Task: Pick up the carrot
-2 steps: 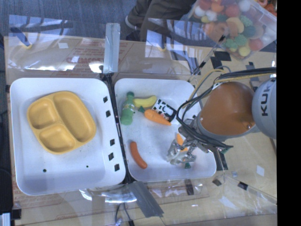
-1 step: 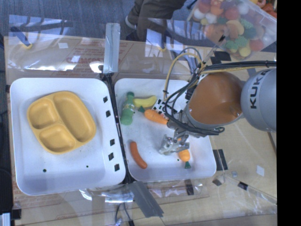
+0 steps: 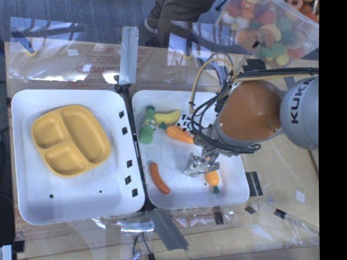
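An orange carrot (image 3: 179, 134) with a green top lies in the right bin (image 3: 233, 191), near its middle and pointing up-left. A shorter orange piece with a green tip (image 3: 213, 180) lies near the bin's front right. My gripper (image 3: 198, 164) hangs low over the bin between the two, just left of and touching or nearly touching the shorter piece. The long carrot lies apart from it, up and to the left. The arm's orange band (image 3: 249, 112) covers the bin's right part.
A green bottle (image 3: 147, 129) and a yellow banana (image 3: 167, 116) lie at the right bin's back left, and a red sausage (image 3: 159, 178) at its front left. The left bin (image 3: 27, 199) holds a yellow divided plate (image 3: 70, 140). Cables (image 3: 203, 91) loop over the arm.
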Tool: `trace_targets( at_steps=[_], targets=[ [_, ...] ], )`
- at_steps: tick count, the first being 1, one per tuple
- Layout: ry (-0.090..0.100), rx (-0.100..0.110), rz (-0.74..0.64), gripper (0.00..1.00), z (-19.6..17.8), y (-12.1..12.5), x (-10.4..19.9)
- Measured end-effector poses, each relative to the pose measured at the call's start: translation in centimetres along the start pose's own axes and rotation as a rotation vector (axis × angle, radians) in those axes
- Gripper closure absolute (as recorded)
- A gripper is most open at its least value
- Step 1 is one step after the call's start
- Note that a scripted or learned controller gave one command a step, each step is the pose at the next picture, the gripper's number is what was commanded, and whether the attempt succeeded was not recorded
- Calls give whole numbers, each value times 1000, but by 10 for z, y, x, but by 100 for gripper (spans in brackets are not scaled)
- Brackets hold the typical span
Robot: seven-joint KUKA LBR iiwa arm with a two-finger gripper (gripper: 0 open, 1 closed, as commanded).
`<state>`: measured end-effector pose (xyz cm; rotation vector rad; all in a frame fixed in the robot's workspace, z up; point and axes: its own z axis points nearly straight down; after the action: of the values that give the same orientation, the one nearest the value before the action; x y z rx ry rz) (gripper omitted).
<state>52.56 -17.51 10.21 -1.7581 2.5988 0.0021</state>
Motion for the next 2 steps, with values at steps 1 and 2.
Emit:
trace_targets(
  at_steps=[1,2],
  targets=[
    [0,-1,0,0,0,0,0],
    [5,-4,84,0,10,0,37]
  ],
)
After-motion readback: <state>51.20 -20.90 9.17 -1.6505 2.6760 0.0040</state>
